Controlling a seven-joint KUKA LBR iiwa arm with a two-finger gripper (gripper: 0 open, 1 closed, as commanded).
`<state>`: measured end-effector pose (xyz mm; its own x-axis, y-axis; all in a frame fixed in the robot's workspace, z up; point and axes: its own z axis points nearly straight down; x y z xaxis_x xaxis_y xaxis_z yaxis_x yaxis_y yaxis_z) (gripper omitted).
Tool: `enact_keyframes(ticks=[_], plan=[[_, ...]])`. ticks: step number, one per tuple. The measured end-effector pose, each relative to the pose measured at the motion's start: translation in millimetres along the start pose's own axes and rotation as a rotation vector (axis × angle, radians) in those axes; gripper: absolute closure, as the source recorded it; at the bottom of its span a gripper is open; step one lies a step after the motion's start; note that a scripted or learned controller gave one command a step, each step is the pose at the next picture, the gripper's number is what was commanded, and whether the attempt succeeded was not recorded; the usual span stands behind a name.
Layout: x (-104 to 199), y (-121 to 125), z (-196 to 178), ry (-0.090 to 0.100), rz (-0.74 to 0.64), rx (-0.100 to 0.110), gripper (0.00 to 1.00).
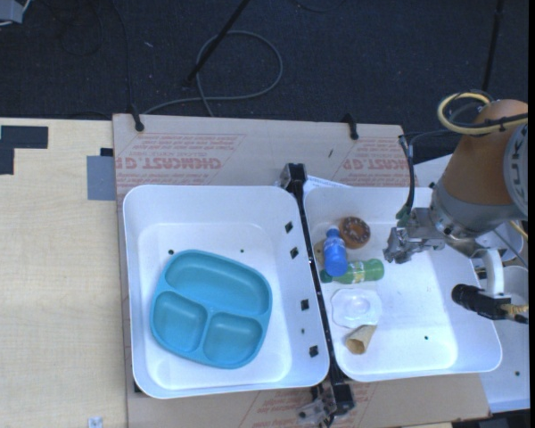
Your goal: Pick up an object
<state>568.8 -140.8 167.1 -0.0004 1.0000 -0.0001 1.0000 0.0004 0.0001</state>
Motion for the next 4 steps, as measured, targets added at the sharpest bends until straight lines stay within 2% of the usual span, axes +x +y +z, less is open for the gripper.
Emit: enact_keyframes(ticks=[2,3,4], plan=[[-9,8,-111,-0.001,-0.001,-0.004,1.00],[40,-4,-112,0.002,-0.004,0.003,1.00],[99,-5,-107,0.003,-0.005,0.004,1.00]])
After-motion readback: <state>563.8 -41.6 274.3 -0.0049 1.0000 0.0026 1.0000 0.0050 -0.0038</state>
